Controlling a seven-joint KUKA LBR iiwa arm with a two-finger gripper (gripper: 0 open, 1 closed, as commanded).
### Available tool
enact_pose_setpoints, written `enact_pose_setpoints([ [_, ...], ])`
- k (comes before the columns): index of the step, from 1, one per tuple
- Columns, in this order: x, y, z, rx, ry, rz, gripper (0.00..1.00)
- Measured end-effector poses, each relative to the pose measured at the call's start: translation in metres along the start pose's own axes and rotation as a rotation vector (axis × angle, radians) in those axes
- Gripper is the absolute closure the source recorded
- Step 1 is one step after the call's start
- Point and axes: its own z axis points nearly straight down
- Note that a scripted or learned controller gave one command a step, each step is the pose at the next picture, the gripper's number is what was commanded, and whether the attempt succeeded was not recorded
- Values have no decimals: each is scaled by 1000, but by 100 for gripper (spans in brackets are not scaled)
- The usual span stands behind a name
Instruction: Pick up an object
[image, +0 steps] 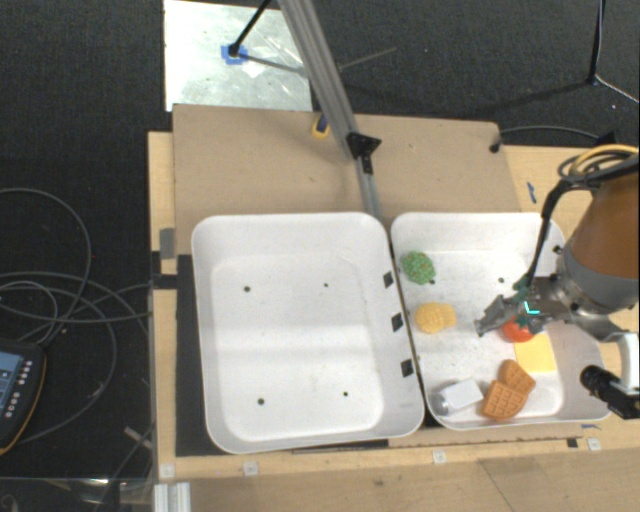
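Note:
The right bin (470, 235) holds several small objects. A green leafy ball (418, 266) lies near its left wall, with a yellow round piece (435, 318) just below it. A red object (519, 331) sits partly under my gripper (497, 319), which hovers over the bin's right half with dark fingers pointing left. A pale yellow block (537, 353) lies beside the red one. An orange waffle-like piece (507, 392) and a grey-white block (459, 396) rest near the bin's front edge. Nothing shows between the fingers.
The left bin (290, 330) lies beside the right one, divided by black clips along the shared wall. A grey pole (335, 95) slants in from the top over the brown board. Cables lie on the dark floor at left.

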Motion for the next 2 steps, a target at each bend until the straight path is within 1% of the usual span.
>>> enact_pose_setpoints([
  [1,0,1,-2,-4,-1,2,0],
  [2,-2,8,57,2,0,3,0],
])
